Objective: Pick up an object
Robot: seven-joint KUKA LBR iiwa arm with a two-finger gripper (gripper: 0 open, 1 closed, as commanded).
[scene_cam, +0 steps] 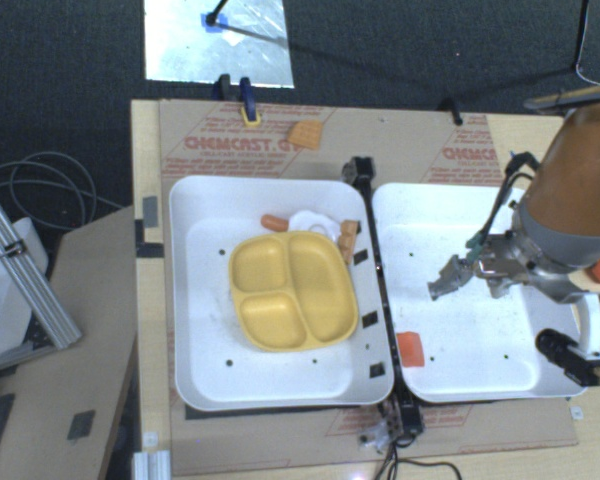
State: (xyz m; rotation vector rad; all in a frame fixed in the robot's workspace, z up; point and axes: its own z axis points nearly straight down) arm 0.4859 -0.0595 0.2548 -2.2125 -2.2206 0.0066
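My gripper (447,283) hangs over the middle of the right bin (460,203), reaching in from the right, and nothing shows between its fingers. A small red-orange block (409,348) lies in that bin's near left corner, below and left of the gripper. In the left bin (195,298) a yellow divided plate (292,291) takes up the centre. Behind the plate lie an orange carrot-like piece (274,223), a white object (315,225) and a tan piece (348,239).
A tan object (306,134) lies on the cardboard behind the bins. A black divider with clips (372,268) runs between the two bins. Blue and yellow clamps (246,100) grip the bench's back edge. Cables and a metal frame stand at the far left.
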